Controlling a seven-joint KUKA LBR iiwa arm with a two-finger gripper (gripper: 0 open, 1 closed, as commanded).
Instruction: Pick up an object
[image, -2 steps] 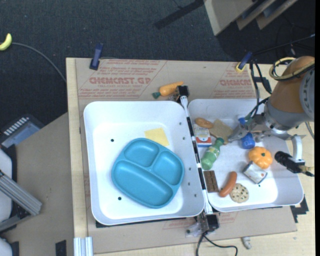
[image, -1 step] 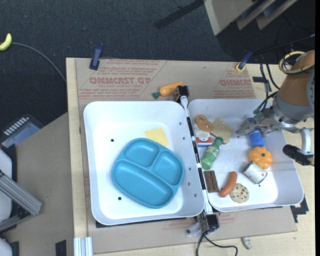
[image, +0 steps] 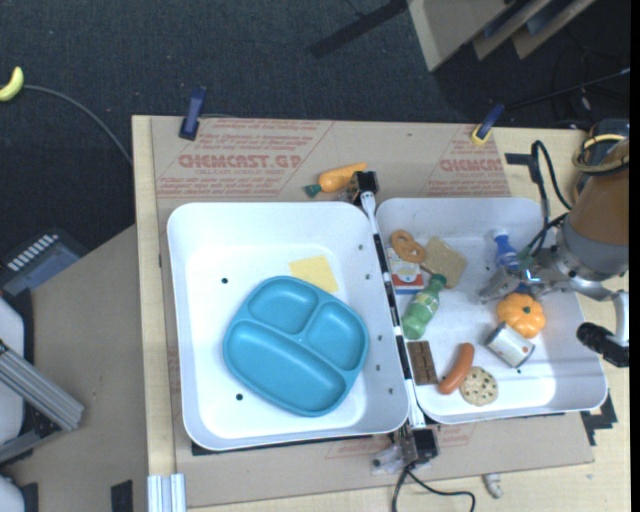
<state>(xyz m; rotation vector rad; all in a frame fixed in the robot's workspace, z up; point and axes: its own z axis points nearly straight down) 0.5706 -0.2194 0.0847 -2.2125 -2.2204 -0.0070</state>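
Orange pumpkin (image: 521, 313) sits just below my pincer (image: 512, 277), grip state I cannot tell, so I'd descend squarely over its middle.

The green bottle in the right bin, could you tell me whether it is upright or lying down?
Lying down: the green bottle rests lengthwise on the bin floor.

The worktop (image: 250, 155) is covered by a tan sheet printed with red lettering. Two shallow white bins are set side by side on it, touching along their inner edges: the left bin (image: 190, 300) and the right bin (image: 570, 385). An orange and black clamp (image: 345, 180) is seen at the bins' far junction, and blue clips (image: 192, 112) are fixed at the worktop's far edge
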